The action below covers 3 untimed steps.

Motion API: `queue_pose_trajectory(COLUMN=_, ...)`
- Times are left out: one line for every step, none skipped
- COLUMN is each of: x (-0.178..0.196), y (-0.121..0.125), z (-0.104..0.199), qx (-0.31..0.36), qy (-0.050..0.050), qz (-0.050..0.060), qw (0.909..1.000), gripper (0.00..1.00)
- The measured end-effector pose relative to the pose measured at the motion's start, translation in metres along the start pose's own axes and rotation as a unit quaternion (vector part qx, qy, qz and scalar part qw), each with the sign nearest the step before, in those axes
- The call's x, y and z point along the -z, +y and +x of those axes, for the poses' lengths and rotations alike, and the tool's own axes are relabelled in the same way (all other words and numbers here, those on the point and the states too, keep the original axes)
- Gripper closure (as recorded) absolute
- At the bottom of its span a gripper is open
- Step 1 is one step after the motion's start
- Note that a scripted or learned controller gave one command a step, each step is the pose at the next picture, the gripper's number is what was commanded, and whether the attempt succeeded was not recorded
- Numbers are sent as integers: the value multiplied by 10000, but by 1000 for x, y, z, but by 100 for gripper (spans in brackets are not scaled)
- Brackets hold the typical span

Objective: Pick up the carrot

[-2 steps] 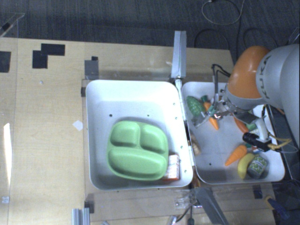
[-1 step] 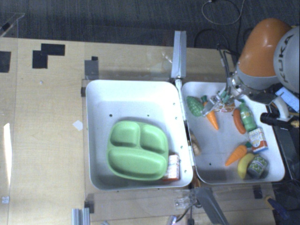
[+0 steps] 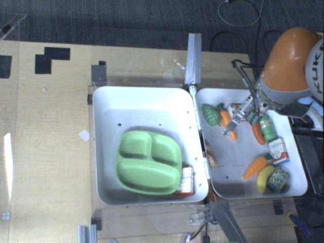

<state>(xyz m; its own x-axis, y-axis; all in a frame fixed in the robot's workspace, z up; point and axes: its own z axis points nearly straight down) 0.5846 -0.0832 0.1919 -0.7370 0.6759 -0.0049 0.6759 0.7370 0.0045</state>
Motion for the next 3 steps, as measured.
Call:
queue_pose_trajectory(x=-86, y=-2, z=-32, qx=321, qy=-54, qz=-44, qw=9995, gripper=0)
queue_pose_trajectory(x=-72, y=1, z=-35, qx=328, qy=-116, qz=-81, qw=9994, gripper=100)
queue_pose_trajectory(x=-5, y=33, z=-29, qx=1219, qy=-15, qz=-10, qw=9925, gripper=100)
